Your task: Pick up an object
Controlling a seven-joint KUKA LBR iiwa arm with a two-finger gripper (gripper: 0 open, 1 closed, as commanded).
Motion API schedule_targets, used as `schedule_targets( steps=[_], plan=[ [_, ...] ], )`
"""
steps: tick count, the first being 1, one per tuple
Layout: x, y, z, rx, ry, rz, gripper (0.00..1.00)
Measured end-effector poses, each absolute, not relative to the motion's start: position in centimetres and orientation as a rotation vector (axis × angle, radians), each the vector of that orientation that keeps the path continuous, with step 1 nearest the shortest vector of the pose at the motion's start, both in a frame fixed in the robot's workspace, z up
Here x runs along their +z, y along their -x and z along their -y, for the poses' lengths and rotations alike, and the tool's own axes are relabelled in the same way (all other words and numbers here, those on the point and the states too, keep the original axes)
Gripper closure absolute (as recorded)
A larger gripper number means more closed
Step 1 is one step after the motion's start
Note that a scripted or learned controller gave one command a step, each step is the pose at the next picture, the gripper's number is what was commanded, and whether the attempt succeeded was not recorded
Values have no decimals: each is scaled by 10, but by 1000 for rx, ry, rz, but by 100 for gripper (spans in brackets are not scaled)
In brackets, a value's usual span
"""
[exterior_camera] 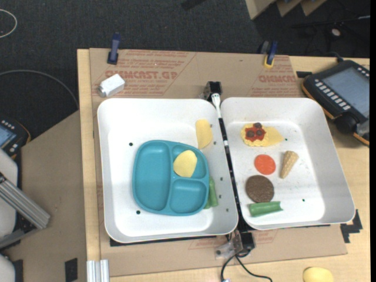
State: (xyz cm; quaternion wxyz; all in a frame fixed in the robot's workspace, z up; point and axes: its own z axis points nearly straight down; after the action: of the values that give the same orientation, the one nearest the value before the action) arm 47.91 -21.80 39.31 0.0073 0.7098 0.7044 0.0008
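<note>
Yellow piece (185, 164) rests in the upper right compartment of the teal plate (154, 178), which sits in the left white bin (114, 151) on the bench (176, 75). Just beyond the plate's far right corner lies a pale wedge (204, 134); a green strip (212, 194) touches the plate's right edge. Right of the plate, in the second bin (317, 181), lie a brown disc (259, 188), a yellow slab topped with red berries (260, 135), an orange disc (265, 164), a green stick (265, 208) and a cone (288, 163). The claw's state cannot be told.
</note>
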Motion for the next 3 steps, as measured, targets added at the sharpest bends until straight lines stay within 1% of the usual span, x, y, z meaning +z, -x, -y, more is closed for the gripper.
schedule_targets(
  steps=[1, 2, 3],
  plan=[
    [546, -479, 225, 12, -2205, -2206, 0],
    [229, -477, 208, -10, -2234, -2232, 0],
    [147, -478, 140, -3, -2223, -2236, 0]
  ],
)
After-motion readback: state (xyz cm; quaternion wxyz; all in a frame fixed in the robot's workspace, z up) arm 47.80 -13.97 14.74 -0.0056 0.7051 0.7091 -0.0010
